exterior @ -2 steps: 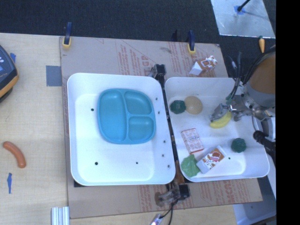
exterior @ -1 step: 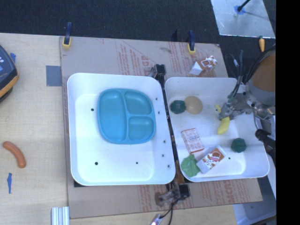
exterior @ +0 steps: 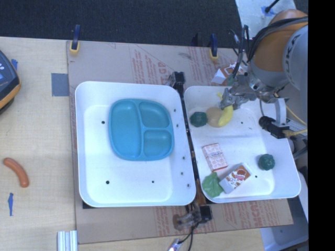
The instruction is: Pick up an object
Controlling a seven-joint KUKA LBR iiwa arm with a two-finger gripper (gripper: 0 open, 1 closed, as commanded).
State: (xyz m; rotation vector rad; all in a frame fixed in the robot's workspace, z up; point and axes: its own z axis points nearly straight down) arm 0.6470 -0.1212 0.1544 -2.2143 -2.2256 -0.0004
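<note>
The gripper point(exterior: 229, 104) hangs low over the far part of the right bin point(exterior: 285, 190), its tip right at a yellow piece point(exterior: 225, 117) that leans against a tan lump point(exterior: 214, 116). The yellow piece lies just under and slightly nearer the camera than the fingertips, touching or almost touching them; whether it sits between the jaws cannot be told, and how far the jaws are open cannot be told either, since the wrist blocks them.

Just left of the tan lump sits a dark green ball point(exterior: 198, 119), touching or nearly touching it. Nearer the camera, in the middle of the bin, lies a small red-and-white packet point(exterior: 214, 156). At the near edge a white carton point(exterior: 236, 178) rests against a green leaf point(exterior: 211, 185). A second dark green ball point(exterior: 266, 162) sits alone toward the bin's right side.

The left bin point(exterior: 89, 187) holds a blue divided plate point(exterior: 141, 129). A sausage point(exterior: 17, 172) lies on the bench, well left of both bins.
</note>
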